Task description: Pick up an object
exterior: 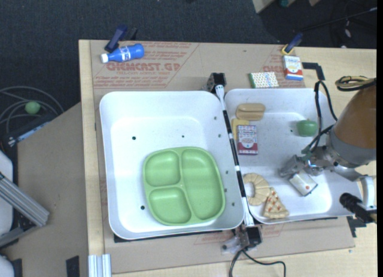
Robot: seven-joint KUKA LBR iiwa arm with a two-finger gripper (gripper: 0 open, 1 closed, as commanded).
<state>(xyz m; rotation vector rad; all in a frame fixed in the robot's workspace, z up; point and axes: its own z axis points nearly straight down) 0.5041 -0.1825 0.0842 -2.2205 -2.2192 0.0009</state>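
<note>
Here, a small white rectangular block with a red mark (303, 183) lies near the right bin's (281, 105) front edge. My gripper (302, 168) hovers just above it; I cannot tell its state.

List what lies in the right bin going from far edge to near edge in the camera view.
Hot dog bun → green ball → red carton → gripper over a small white block → croissant → pizza slice.
</note>
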